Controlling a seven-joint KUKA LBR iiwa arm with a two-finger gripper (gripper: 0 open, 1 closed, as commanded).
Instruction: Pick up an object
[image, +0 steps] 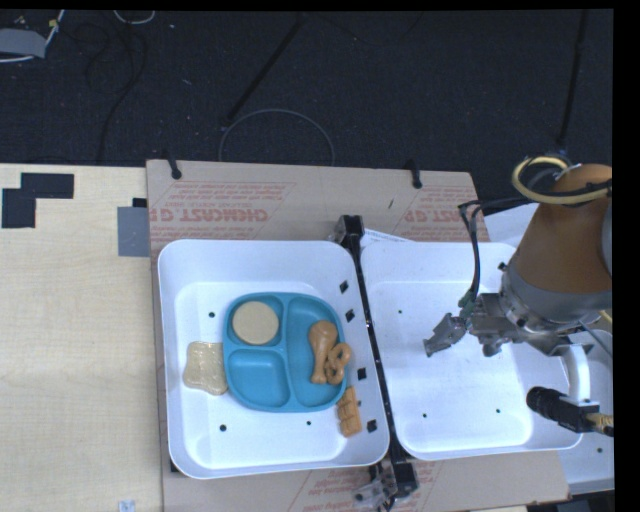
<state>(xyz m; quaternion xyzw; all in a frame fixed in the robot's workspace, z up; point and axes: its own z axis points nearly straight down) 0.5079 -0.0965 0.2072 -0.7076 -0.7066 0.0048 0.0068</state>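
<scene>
In the left bin (195, 275) lies a blue divided plate (262, 380). On the plate rest a round tan biscuit (254, 322), a tan drumstick-shaped piece (322, 343) and a pretzel (339, 362). A pale toast slice (205, 367) lies against the plate's left edge. A small orange-brown piece (348, 411) sits at the plate's lower right. My gripper (441, 340) hangs over the middle of the right bin (450, 420), well apart from all these objects, with nothing seen in it.
A black divider clamp (352, 232) marks where the two bins meet. Both bins sit on a cardboard sheet (260, 195). The grey and orange arm (560, 250) covers the right bin's right side. Cables lie on the dark floor behind.
</scene>
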